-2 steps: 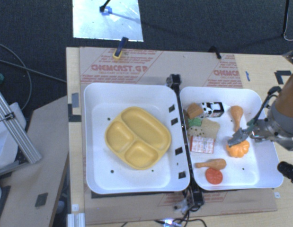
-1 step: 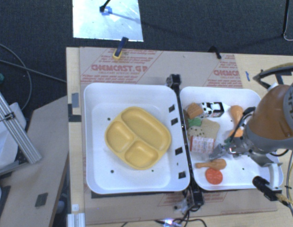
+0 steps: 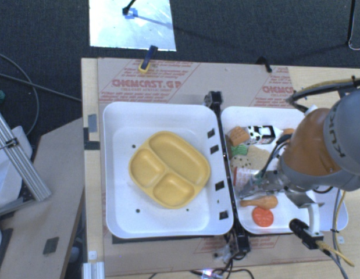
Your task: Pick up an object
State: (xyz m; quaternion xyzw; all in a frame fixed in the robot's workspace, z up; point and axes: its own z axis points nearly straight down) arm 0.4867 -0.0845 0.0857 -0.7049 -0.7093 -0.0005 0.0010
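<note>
The right bin holds several small objects. A brown chicken drumstick lies near its front, with a red tomato-like disc just below it. Further back sit a tan bread-like piece, a black-and-white toy and a small green item. My gripper is down inside this bin at its left side, right above the drumstick and over a speckled grey piece. The arm's orange band and grey body hide the bin's right half.
The left bin holds a yellow divided plate. A black divider with clips runs between the bins. Cables and a black connector hang at the right bin's front edge. A blue-yellow tool lies on the cardboard behind.
</note>
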